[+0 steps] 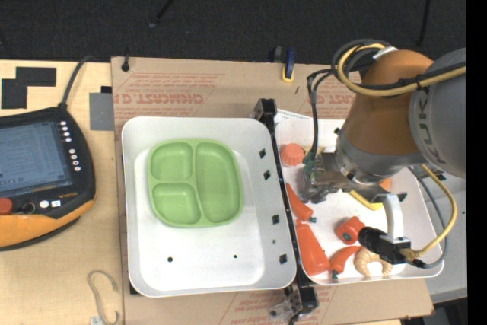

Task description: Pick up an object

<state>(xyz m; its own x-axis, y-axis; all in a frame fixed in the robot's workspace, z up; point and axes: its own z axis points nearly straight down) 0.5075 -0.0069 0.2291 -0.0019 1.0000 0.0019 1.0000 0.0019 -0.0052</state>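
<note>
My gripper (310,183) hangs low over the left part of the right bin (426,240), under the orange-banded wrist. Just left of it lies a small orange round piece (291,154), and below it a short red-orange piece (298,203) rests against the bin's left wall. A long orange carrot-like piece (312,247) lies nearer the front. A red piece (350,227), a curved red-orange piece (342,259) and a beige knobbly piece (370,263) sit at the front. Part of a yellow thing (370,201) peeks out under the arm.
The left bin (144,255) holds a green divided plate (195,183). A black divider (275,186) runs between the bins. A teach pendant (42,175) lies on the bench at far left. The arm's bulk covers the back of the right bin.
</note>
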